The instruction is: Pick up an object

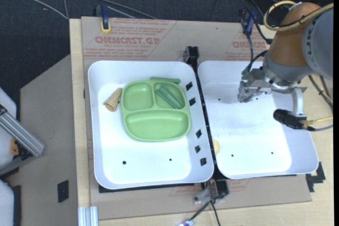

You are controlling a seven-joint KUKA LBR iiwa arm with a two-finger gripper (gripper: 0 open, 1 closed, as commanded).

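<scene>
Seen from above at a slant, a bench [132, 34] covered in brown printed cardboard carries two shallow white bins side by side. The left bin [106, 156] holds a green divided plate [153, 119] with three compartments, sitting toward the far middle of the bin. A darker green oblong piece [169, 95] lies tilted in the plate's far right compartment, and a flat green strip [164, 80] pokes out just beyond the plate's far edge. A small tan ice-cream cone [112, 99] lies on its side on the bin floor, touching or just beside the plate's left edge, its point toward the near left. A small yellow object [216, 147] sits at the divider between the two bins, near the right bin's left rim; what it is cannot be made out. The right bin [254, 161] has the grey and orange arm [291, 39] reaching in from the right. The jaws [247, 91] hang over the far left part of the right bin, pointing down at bare white floor; whether they are apart or together cannot be told at this size. Nothing is seen between them. The cone and plate lie well apart from the jaws, across the divider in the other bin, and the yellow object lies nearer, to their near left.
</scene>
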